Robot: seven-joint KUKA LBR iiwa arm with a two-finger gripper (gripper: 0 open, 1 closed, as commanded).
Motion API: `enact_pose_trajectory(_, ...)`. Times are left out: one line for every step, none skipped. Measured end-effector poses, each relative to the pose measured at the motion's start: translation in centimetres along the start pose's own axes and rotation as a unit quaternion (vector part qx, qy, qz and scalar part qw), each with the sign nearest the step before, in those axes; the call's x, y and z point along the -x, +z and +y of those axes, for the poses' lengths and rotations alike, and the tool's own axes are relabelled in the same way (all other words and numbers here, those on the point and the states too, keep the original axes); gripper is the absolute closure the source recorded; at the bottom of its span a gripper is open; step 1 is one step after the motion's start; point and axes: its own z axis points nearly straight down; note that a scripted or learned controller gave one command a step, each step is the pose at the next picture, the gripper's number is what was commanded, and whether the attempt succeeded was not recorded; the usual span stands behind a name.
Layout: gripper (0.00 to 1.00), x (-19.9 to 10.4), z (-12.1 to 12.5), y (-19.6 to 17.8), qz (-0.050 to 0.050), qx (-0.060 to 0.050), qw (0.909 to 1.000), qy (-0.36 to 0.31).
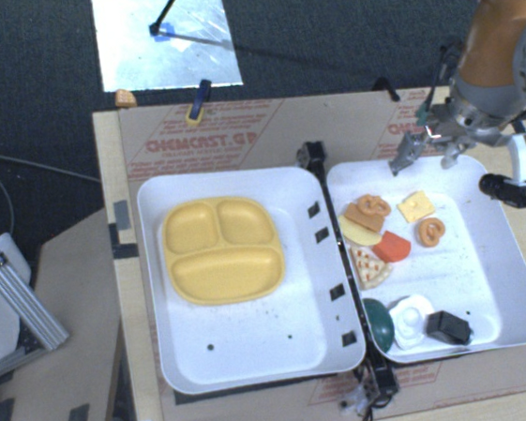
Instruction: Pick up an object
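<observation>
My gripper (424, 155) hangs over the far edge of the right bin (508, 252), its two grey fingers spread apart with nothing between them. Below it in the bin lie toy foods: a pretzel (370, 209), a yellow cheese square (416, 206), a small doughnut (431, 231), a red piece (393, 246), a waffle (370, 266), a green piece (378, 325), a white item (411, 320) and a black block (448, 327). The cheese square is the nearest to the fingertips, a little toward the camera.
The left bin (248, 329) holds a yellow divided plate (222, 249). A black hinge strip (335, 244) runs between the bins. The arm's orange band (497, 32) and wrist fill the upper right. A shiny sheet (166, 37) lies beyond the bench.
</observation>
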Motion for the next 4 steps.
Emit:
enact_pose_trajectory(0.00, 3.6, -2.1, 12.6, 0.000, -0.004, 1.0000, 0.002)
enact_pose_trajectory(0.00, -7.9, -4.5, 1.2, 0.002, 0.003, 1.0000, -0.005)
enact_pose_trajectory(0.00, -1.9, -8.9, 8.0, -0.001, -0.004, 1.0000, 0.004)
enact_pose_trajectory(0.00, -7.9, -9.1, 1.6, 0.001, 0.001, 1.0000, -0.002)
